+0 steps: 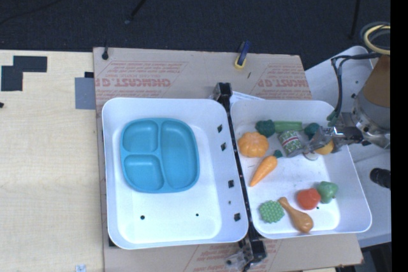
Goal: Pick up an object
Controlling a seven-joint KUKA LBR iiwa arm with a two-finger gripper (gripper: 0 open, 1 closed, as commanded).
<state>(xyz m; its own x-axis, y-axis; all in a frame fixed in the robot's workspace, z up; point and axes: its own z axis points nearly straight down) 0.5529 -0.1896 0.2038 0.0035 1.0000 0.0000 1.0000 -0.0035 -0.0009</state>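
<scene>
While the pick is not yet complete, the step in hand appears to be the approach to a target in the right bin point(347, 165). Taking the can point(292, 142) as landmark: nearest the camera, below it, lie the drumstick point(297, 214), the green cluster point(271, 211) and the tomato point(308, 199); the carrot point(263, 170) lies just below-left; the orange point(253, 144) sits to its left; the green piece point(278, 127) lies just above. The gripper point(322, 140) sits low just right of the can, beside a yellow piece point(326, 148). Finger state cannot be determined. No object is visibly gripped. The arm enters from the right, wrist reaching left. The next move probably calls for closing, then a straight lift.
</scene>
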